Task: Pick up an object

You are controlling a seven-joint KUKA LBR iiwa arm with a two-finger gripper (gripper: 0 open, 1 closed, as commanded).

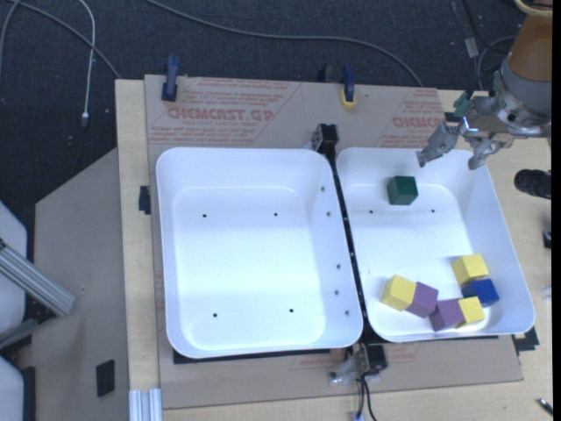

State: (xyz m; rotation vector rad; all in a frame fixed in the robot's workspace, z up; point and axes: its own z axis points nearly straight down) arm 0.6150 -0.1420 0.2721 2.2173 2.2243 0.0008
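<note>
- The grey two-finger gripper (457, 152) hung over the far rim of the right-hand shallow white plastic bin (495, 222), at the end of the grey arm with its orange band (532, 55) that reached in from the right.
- Its two fingers were spread well apart, one (433, 150) angled toward the left and the other (481, 154) pointing down on the right, with nothing between them and nothing touched.
- The small dark green foam cube (402, 189) lay on the floor of the right-hand bin near its far end, below and to the left of the spread fingers and apart from them.
- The green cube sat flat on one face, turned slightly askew to the bin walls; being a cube, it showed no clear long axis.
- Along the near end of the same bin lay a cluster of small foam blocks: a yellow cube (399, 292) touching a purple block (422, 298), a second purple block (448, 313) beside a small yellow block (471, 309), and farther right a yellow cube (469, 268) with a blue cube (481, 289) against it.
- This cluster lay well apart from the green cube.
- The left-hand shallow white plastic bin (175, 235) stood just beside the right-hand one, their long walls nearly meeting.
- Both bins rested on a sheet of brown printed cardboard (223, 108), held at its far edge by two clamps, a blue one (171, 77) and a blue-and-yellow one (348, 88).
</note>
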